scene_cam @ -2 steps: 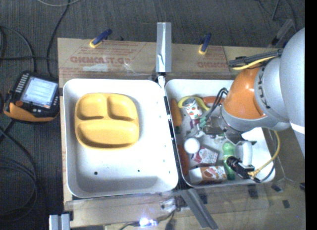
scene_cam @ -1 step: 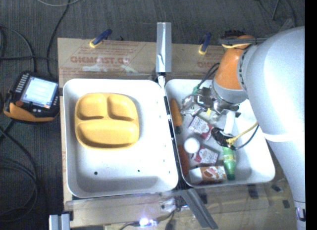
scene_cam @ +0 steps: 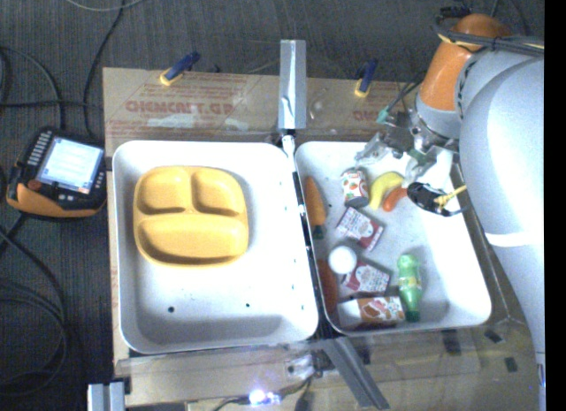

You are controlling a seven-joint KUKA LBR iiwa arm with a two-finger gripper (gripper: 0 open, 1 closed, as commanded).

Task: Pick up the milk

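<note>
Robot lab, plywood bench point(scene_cam: 212, 104) clamped, teach pendant point(scene_cam: 57, 175) beside it; loose cables point(scene_cam: 97, 3) on carpet

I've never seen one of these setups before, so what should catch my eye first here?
Probably the big grey arm with its orange band, reaching in from the right, its end effector above the far end of the right bin. That bin holds a jumble of small toy groceries: a banana, a green bottle, little cartons. In the left bin lies a yellow divided plate.

Left bin point(scene_cam: 133, 312): yellow divided plate point(scene_cam: 191, 215).
Right bin point(scene_cam: 460, 294): banana point(scene_cam: 384, 188), green bottle point(scene_cam: 409, 284), carrot point(scene_cam: 315, 202).
Floor: pendant point(scene_cam: 60, 173).
</note>
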